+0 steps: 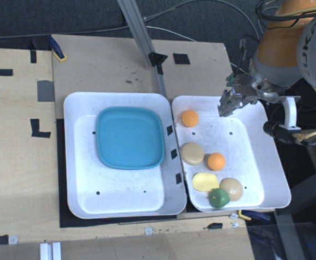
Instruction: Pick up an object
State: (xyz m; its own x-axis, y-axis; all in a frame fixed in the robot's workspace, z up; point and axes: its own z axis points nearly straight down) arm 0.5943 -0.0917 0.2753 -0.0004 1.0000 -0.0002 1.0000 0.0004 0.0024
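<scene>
The right bin (266, 161) holds several small items. An orange ball (189, 118) lies near its back left corner. A beige round piece (192, 153) and a second orange ball (216, 161) sit mid-bin. A yellow piece (205, 181), a green ball (219, 198) and a tan round piece (232, 188) cluster at the front. My gripper (226, 108) hangs over the bin's back edge, to the right of the first orange ball and apart from it, with nothing visibly held.
The left bin (76, 161) carries a blue square plate (129, 137). A grey metal strut (139, 31) slants down to the gap between the bins. Cables trail across the dark floor behind the bench, near the arm (285, 42).
</scene>
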